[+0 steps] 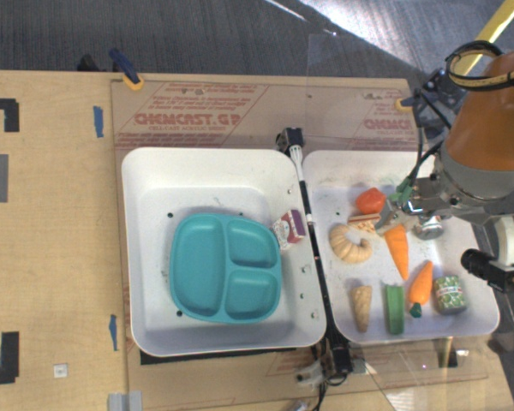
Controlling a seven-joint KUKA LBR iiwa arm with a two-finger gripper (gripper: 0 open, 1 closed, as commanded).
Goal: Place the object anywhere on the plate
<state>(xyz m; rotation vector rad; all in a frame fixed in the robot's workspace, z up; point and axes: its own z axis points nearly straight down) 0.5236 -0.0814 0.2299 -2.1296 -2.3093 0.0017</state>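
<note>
From above, the bench carries two shallow white bins side by side. The left bin [146, 187] holds a teal plate [225, 266] with three compartments, lying flat toward the bin's near side. Just off the plate's upper right corner, touching or nearly touching its rim, sits a small white and purple packet [289, 227] (too small for me to read what it is). Nothing lies on the plate itself.

The right bin [488, 315] is the crowded one. A red-orange tomato-like piece [370, 200] sits toward the far side, with a pale croissant-shaped thing [351, 245] just below it. A long orange carrot [398, 251] lies slanted in the middle, and a second, shorter carrot [421, 284] with a green tip lies to its right and nearer. Along the near edge stand a tan cone-like piece [361, 306], a green stick-shaped piece [395, 308] just beside it, and a speckled green can-like thing [450, 294] at the far right.

The arm [488, 118] comes in from the right, its orange band high over the bin. The gripper [392, 213] hangs low between the tomato piece and the top of the long carrot, close to both. It's a jumble of metal from here, so I cannot tell its state, or whether anything is caught in it.
</note>
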